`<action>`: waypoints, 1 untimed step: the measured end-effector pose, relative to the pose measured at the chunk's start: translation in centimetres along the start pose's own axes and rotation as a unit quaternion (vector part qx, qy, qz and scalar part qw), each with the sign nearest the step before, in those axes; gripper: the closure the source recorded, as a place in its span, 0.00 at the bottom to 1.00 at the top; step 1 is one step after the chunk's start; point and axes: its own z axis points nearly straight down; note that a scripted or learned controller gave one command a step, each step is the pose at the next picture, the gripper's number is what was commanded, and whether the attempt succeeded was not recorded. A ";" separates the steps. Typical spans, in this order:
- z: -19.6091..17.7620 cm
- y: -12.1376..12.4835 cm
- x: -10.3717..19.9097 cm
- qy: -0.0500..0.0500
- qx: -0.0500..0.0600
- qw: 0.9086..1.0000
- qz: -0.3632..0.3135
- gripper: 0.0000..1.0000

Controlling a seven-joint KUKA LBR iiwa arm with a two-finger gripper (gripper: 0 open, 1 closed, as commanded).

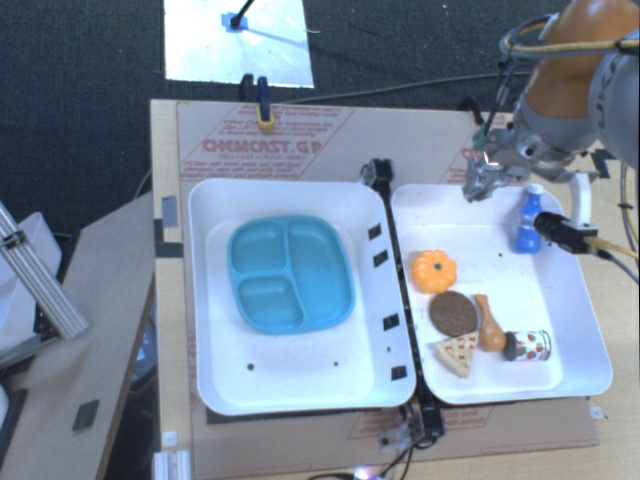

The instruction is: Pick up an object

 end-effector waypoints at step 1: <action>-0.1 -1.0 4.5 0.001 0.002 1.000 -0.002 1.00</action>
